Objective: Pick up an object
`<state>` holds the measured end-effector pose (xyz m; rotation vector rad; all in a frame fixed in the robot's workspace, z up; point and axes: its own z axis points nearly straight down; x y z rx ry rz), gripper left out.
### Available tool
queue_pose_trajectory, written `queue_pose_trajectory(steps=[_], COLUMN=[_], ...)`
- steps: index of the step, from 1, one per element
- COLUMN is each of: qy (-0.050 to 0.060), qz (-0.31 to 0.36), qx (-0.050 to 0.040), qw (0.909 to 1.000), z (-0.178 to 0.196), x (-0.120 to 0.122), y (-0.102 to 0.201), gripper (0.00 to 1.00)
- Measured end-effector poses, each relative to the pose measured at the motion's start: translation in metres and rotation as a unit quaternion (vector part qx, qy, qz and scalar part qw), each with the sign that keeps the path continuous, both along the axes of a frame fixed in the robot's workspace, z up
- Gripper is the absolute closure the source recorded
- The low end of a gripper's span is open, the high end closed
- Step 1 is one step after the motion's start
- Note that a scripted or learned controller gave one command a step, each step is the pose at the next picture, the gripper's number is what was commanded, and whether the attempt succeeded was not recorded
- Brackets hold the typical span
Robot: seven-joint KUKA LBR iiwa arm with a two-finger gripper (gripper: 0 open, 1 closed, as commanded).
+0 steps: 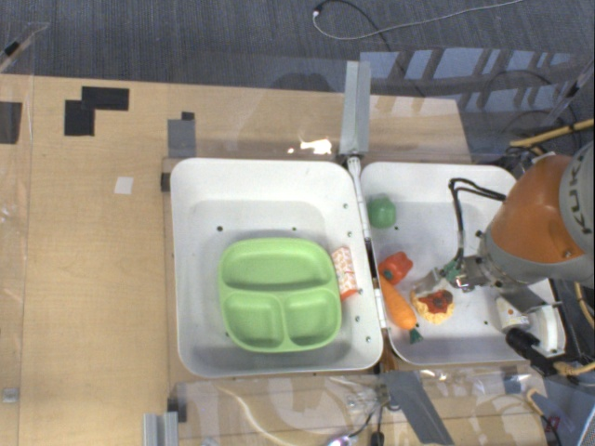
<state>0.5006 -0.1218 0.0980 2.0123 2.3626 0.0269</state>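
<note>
In the right bin (483,179) lie a green ball (381,212), a red pepper (395,266), an orange carrot (401,310) and a flat yellow toy with a red top (435,306). My gripper (442,281) hangs low in this bin, just above the far edge of the yellow toy and right of the red pepper. The grey arm with its orange band (535,221) comes in from the right and hides part of the bin floor. Nothing is visibly held.
The left bin (195,249) holds a green divided plate (279,294), with a small orange-and-white packet (344,272) beside it near the wall between the bins. Black cables (465,189) run along the arm.
</note>
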Motion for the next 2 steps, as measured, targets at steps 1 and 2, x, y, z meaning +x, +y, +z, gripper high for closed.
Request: queue_pose_trajectory(steps=[1, 2], qy=[0.004, 0.008], qz=[-0.016, -0.051], qx=[0.0034, 0.0074], qw=[0.9999, 0.9986], z=[-0.001, -0.001], x=[0.046, 0.067], y=[0.023, 0.015], gripper=[0.0, 0.0])
